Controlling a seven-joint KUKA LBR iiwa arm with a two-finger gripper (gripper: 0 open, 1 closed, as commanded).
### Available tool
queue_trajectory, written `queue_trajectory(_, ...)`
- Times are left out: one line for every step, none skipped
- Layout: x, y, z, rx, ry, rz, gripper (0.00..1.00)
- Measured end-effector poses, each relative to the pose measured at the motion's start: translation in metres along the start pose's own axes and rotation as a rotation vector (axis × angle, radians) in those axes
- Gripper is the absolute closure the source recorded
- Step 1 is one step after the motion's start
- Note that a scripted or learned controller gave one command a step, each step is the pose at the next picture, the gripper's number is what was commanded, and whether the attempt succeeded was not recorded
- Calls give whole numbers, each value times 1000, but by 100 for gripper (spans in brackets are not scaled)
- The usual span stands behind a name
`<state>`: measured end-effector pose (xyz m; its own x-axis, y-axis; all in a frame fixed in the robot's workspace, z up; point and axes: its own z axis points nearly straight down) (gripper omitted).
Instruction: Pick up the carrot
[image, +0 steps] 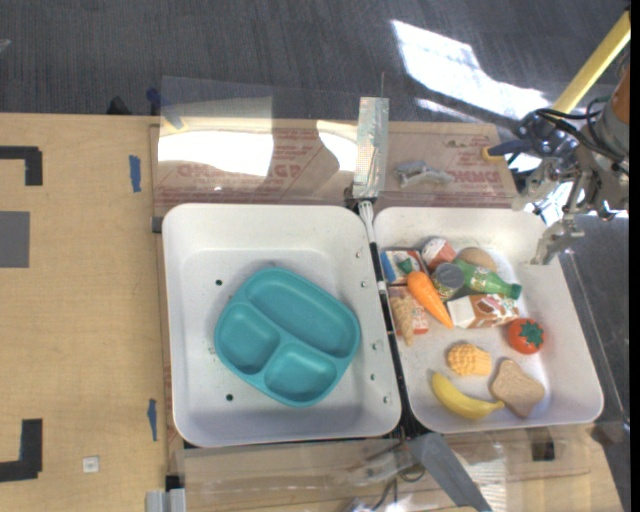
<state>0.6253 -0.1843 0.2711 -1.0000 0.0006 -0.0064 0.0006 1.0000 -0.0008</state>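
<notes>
Gripper (560, 235) above right bin (580, 330) holding carrot (428, 297), banana (465, 397).

Carrot (427, 296) lies in right bin (578, 330), banana (463, 396) at its 5 o'clock, gripper (553, 243) at its 2 o'clock.

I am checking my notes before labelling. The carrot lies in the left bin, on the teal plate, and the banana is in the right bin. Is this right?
Not quite. The camera view shows the carrot in the right bin, among the other food, not on the teal plate, which sits in the left bin. The banana is in the right bin, as you wrote.
</notes>
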Motion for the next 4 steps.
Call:
queue_trajectory(35,45,171,1,-5,-82,0)
queue_trajectory(60,56,171,28,-28,-102,0)
queue_trajectory(57,70,168,27,-44,48,0)
queue_trajectory(-1,130,79,-2,-12,68,0)
